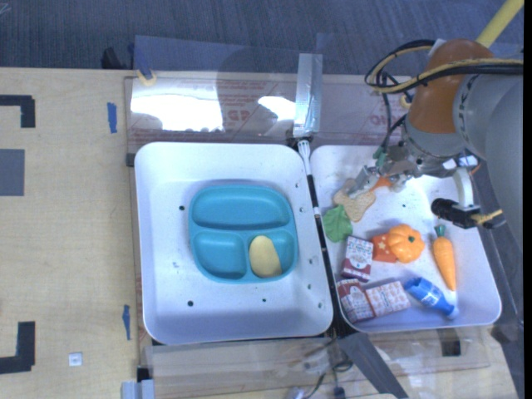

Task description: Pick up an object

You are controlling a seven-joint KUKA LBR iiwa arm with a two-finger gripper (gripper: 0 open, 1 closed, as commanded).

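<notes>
Upper right of the frame — the gripper [384, 175] hangs above a tan biscuit [356, 203]. The biscuit lies just lower-left, long axis slanting toward the jaws. Whether the jaws are wide or narrow, I cannot tell.

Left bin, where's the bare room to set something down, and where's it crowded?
Left bin: bare white floor rings the blue tray, widest left and below. The tray's top compartment is free; a yellow potato fills the lower right one. Right bin is crowded: carrot, pumpkin, cartons, bottle.
</notes>
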